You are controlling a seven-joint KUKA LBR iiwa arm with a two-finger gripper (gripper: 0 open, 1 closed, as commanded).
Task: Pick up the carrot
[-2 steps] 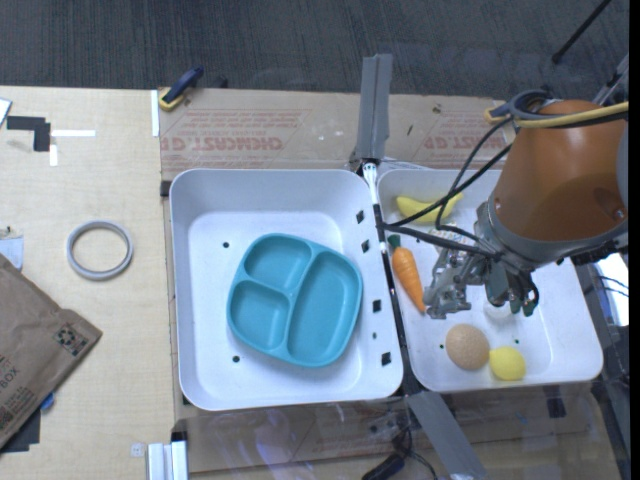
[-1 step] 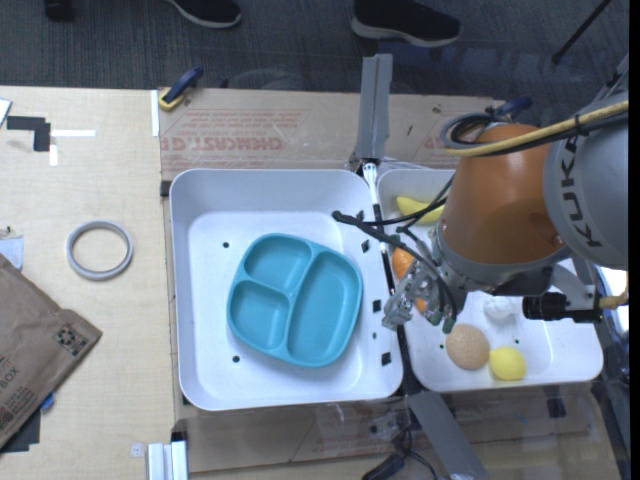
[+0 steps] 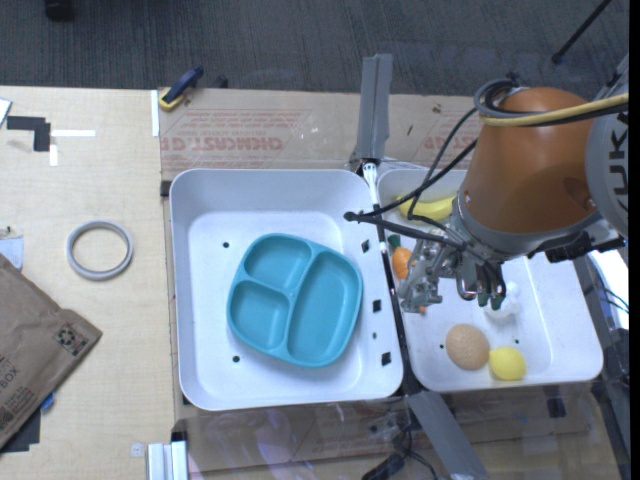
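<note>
- Carrot [image 3: 401, 261] lying at left edge of right bin [image 3: 560, 368], right of centre frame, partly hidden behind gripper hardware.
- Gripper [image 3: 450, 286] low over that bin, just beside carrot; nothing visibly between fingers, spread impossible to tell.
- Brown egg [image 3: 466, 347] and lemon [image 3: 508, 363] touching, lower right.
- Banana [image 3: 432, 208] above carrot.
- Blue divided plate [image 3: 296, 299] in left bin [image 3: 200, 268].

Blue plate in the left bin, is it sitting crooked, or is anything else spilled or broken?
The blue plate lies flat but turned at an angle to the left bin walls, not squared up. Nothing looks spilled or broken. In the right bin, the carrot sits at the left wall, and the egg and lemon look whole.
</note>
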